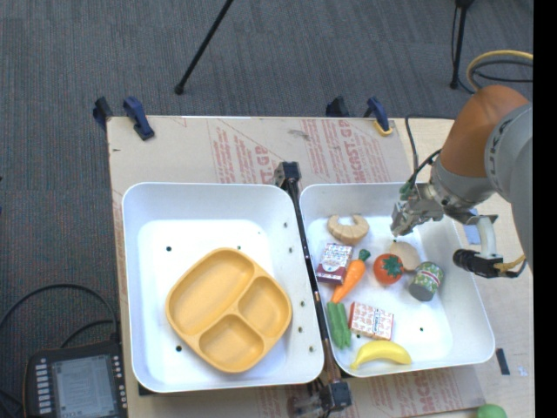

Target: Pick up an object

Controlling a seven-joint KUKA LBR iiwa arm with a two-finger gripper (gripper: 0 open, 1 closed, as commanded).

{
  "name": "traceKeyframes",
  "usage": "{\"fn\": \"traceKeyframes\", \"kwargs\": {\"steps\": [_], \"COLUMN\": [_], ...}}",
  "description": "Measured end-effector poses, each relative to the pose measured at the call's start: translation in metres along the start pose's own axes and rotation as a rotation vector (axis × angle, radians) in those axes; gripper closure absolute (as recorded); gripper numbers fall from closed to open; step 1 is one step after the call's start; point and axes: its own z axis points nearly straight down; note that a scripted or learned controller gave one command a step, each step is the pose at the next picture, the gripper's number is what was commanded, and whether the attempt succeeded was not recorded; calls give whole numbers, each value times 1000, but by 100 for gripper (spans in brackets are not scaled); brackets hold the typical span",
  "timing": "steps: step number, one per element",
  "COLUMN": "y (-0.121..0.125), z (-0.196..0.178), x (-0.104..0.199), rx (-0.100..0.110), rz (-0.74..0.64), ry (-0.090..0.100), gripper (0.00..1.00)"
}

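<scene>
My gripper [406, 223] hangs over the back of the right bin [466, 320], with nothing visibly in its grasp. Just below it lie a tan round piece [406, 252] and a red tomato [387, 269]. To its left is a bread slice [348, 228]. A green can [426, 281] lies on its side right of the tomato. Further left are a small red box [334, 262] and an orange carrot [350, 277]. Near the front lie a green pod [338, 323], a patterned box [372, 320] and a yellow banana [380, 353].
The left bin [148, 233] holds a yellow divided plate [228, 307]. Blue clamps [137, 116] grip the board's back edge. A tripod leg [204, 37] stands behind the bench. A pendant [74, 386] lies at the lower left.
</scene>
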Motion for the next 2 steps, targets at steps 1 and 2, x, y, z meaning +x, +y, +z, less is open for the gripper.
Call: {"fn": "traceKeyframes", "kwargs": {"steps": [1,2], "y": [0,-48], "z": [0,9], "x": [0,72], "rx": [0,-4], "rz": [-1,5], "ry": [0,0], "gripper": [0,0]}}
